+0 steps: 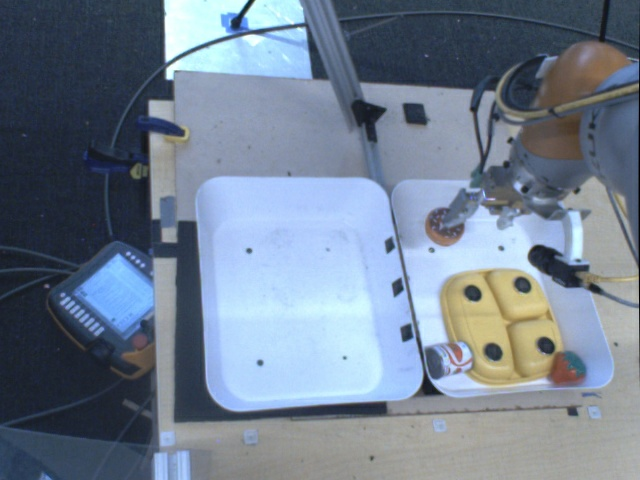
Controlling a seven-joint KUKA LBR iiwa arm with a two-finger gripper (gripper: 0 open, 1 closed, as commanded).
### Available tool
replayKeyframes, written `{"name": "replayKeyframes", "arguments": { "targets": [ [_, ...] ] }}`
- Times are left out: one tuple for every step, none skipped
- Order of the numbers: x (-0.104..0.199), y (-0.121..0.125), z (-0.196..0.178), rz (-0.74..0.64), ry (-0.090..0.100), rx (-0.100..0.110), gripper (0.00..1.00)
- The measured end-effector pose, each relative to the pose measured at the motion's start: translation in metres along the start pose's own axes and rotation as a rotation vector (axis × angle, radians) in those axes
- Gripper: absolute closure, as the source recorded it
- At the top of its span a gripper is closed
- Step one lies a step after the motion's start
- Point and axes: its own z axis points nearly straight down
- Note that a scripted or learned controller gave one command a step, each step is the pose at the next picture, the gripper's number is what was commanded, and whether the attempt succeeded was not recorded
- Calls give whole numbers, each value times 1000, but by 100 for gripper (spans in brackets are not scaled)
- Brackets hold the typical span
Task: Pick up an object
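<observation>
Dark carpet around pale bench (270,128); two white bins side by side. Left bin (215,268) bare. Right bin (415,208): small round brown object (443,226) near far-left corner; yellow four-well tray (500,325) toward near edge; can (449,358) against tray's left side; red berry-like item (568,368) in near-right corner. Brown object judged light, rigid, low; best taken across its rim. Arm enters from right, wrist angled down-left; fingers (458,208) at object's top, open or closed: cannot tell.

A small round brown object (443,226) lies in the right bin's upper-left part.
</observation>
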Motion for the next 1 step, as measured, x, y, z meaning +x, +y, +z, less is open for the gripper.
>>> {"name": "replayKeyframes", "arguments": {
  "targets": [
    [-3,9,51,-1,0,3,0]
  ]
}}
